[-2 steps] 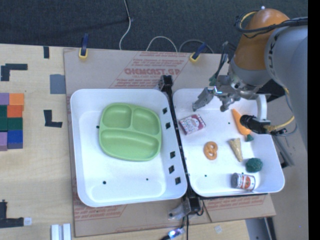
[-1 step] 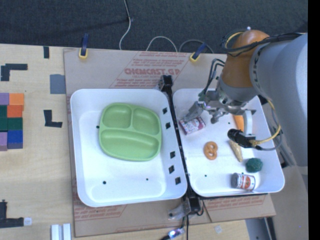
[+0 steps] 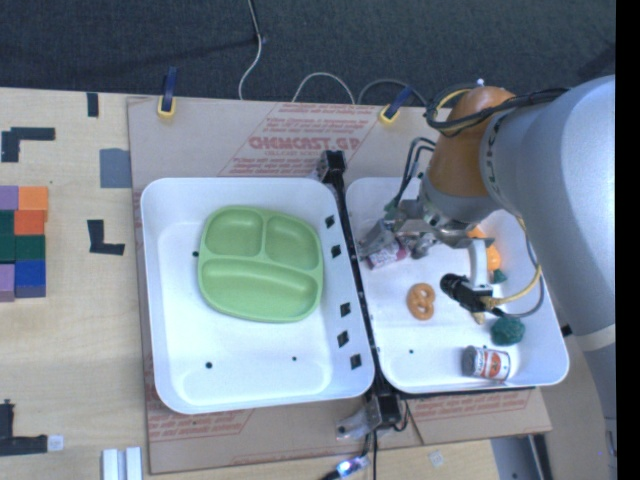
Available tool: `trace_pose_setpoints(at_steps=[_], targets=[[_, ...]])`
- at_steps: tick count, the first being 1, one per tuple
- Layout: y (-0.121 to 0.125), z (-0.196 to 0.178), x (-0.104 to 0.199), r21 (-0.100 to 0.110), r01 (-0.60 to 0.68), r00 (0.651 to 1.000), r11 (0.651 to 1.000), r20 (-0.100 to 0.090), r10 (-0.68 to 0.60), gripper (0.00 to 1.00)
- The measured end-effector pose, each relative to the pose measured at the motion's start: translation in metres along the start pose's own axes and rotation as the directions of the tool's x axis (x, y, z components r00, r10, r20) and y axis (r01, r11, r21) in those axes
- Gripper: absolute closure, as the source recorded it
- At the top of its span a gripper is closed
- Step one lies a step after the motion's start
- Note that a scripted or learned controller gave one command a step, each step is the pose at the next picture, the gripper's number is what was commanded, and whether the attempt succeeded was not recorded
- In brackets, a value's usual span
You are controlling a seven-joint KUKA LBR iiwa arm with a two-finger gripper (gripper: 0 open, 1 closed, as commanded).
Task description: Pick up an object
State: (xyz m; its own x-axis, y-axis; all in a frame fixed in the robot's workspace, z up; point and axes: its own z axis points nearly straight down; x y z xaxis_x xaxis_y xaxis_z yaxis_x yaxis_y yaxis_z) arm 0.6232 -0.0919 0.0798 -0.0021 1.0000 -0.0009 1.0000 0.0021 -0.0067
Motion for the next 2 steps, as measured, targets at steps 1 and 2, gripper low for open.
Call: trace_pose_setpoints(at_steps=[1,2], targets=[[0.0,-0.009,0.0,0.004,0.001,1.0,1.0,-0.001,-0.001,1.0],[0.003,-0.068,-0.004,-0.005,0.0,1.0,1.0,-0.001,0.0,1.0]])
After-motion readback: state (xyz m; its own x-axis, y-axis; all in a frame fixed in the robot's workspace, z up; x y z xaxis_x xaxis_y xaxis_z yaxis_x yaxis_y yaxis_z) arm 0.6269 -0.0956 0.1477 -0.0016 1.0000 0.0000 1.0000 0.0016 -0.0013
